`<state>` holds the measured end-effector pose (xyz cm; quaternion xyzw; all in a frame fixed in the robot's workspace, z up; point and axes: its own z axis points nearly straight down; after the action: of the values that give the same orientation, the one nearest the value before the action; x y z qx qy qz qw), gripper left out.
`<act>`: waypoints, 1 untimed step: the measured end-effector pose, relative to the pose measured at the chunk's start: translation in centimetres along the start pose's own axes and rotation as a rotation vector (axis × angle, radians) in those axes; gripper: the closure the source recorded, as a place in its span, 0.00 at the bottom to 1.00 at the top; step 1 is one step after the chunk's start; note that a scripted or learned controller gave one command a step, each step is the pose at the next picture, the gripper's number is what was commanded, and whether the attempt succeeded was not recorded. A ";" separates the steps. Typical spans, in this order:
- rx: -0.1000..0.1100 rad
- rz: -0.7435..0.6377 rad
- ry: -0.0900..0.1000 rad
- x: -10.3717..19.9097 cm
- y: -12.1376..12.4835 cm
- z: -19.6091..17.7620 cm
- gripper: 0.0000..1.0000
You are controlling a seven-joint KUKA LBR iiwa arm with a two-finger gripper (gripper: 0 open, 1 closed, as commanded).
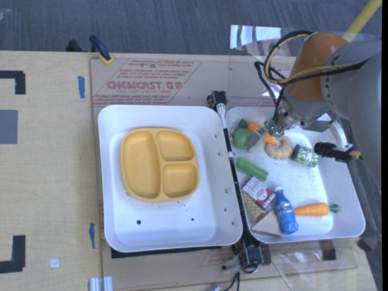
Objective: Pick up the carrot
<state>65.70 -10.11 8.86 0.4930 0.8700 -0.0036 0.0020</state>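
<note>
Looking down from the camera view, we've got the two white bins side by side. The left bin [112, 180] holds a yellow divided plate [159, 163], sitting flat. The right bin [345, 187] is the busy one. The carrot [311, 210] lies on its side near the bin's front right corner, green top pointing right, just beside the blue bottle [285, 211] but not touching it as far as we can see. The arm [315, 65] comes in from the right, and the gripper [274, 129] hangs low over the back of that bin, right by a bagel-like ring [279, 148] and a green pepper [242, 137], well apart from the carrot. We honestly can't tell how the gripper is set. There's also a green cucumber-like piece [251, 168], a red packet [259, 193] and a small can [305, 156].
</note>
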 end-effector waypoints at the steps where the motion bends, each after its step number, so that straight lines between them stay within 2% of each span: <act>1: -0.010 -0.003 -0.012 -0.2 0.4 -1.5 1.00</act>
<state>66.14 -10.11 10.34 0.4916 0.8708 -0.0021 0.0096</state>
